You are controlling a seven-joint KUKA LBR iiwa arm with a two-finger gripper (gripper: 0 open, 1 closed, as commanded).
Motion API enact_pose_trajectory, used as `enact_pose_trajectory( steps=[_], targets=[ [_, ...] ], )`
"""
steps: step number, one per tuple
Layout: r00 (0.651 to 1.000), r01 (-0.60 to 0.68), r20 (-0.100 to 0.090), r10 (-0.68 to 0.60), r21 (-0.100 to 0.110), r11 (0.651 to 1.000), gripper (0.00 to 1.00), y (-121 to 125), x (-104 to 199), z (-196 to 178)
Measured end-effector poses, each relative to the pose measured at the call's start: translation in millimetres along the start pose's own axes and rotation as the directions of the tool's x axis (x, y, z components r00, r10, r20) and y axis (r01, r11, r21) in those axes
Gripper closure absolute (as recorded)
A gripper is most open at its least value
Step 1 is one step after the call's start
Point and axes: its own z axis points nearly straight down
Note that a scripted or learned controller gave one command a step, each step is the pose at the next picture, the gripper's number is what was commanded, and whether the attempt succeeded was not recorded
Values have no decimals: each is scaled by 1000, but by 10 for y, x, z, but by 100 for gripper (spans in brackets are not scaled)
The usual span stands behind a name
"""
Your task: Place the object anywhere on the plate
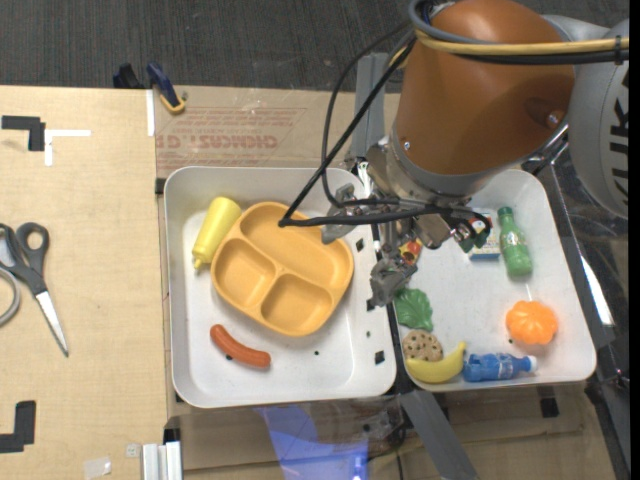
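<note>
A yellow plate [283, 268] with three compartments lies tilted in the left bin [185, 368], with nothing in it. My gripper [384, 276] hangs under the large orange wrist, over the divide between the two bins and just right of the plate's right rim. A green leafy toy [414, 309] lies in the right bin directly below and right of the gripper, close to its tip; I cannot tell if they touch. The wrist and cables hide the gripper's upper part.
In the left bin a yellow squeeze bottle [214, 230] leans on the plate's left rim and a red sausage [240, 348] lies below. The right bin [560, 373] holds a green bottle [515, 243], an orange [530, 323], a cookie [422, 345], a banana [437, 367] and a blue bottle [497, 366]. Scissors [35, 278] lie on the bench at left.
</note>
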Motion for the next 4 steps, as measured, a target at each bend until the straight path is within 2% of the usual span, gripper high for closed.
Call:
enact_pose_trajectory(
  steps=[1, 2, 3, 4],
  targets=[
    [1000, -4, 4, 4, 0, 1000, 100, -10, -16, -91],
    [1000, -4, 4, 4, 0, 1000, 0, -13, -15, -90],
    [1000, -8, 8, 8, 0, 1000, 100, -22, -31, -184],
    [1000, -8, 8, 8, 0, 1000, 0, -25, -29, -183]
  ],
)
